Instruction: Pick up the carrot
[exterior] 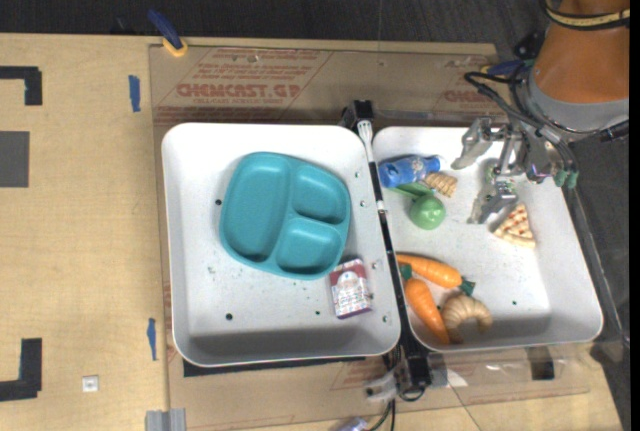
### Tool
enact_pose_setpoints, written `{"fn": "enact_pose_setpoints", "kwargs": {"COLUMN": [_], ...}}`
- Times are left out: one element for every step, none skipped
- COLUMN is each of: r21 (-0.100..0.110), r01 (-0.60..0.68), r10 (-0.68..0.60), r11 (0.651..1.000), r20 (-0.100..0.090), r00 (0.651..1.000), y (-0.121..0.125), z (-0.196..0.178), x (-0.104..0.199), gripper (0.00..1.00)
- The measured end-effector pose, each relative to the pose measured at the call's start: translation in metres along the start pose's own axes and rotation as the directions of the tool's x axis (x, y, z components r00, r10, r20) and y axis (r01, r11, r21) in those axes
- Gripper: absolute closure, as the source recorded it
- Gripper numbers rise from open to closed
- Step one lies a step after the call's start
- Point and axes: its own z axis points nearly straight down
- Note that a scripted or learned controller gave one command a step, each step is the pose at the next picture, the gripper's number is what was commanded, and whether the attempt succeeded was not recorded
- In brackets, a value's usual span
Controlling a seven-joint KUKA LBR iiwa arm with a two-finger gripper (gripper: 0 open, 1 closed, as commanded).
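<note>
Two orange carrots lie at the front left of the right bin. One carrot lies almost level, with its green top to the right. The other carrot slants toward the front wall, next to a tan bulb-shaped toy. My gripper hangs over the back of the right bin, well behind both carrots. It is open with nothing between its fingers. One fingertip is close to a pizza slice.
A blue bottle, a small ridged tan piece and a green fruit sit left of the gripper. The left bin holds a teal divided plate and a small red-and-white can.
</note>
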Motion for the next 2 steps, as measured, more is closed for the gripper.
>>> {"fn": "enact_pose_setpoints", "kwargs": {"r21": [-0.002, 0.0], "r01": [0.02, 0.127], "r10": [-0.02, -0.127], "r11": [1.0, 0.992], "r20": [-0.012, 0.025], "r00": [1.0, 0.992], "y": [0.007, -0.007], "z": [0.097, 0.127], "x": [0.074, 0.093], "gripper": [0.0, 0.0]}}
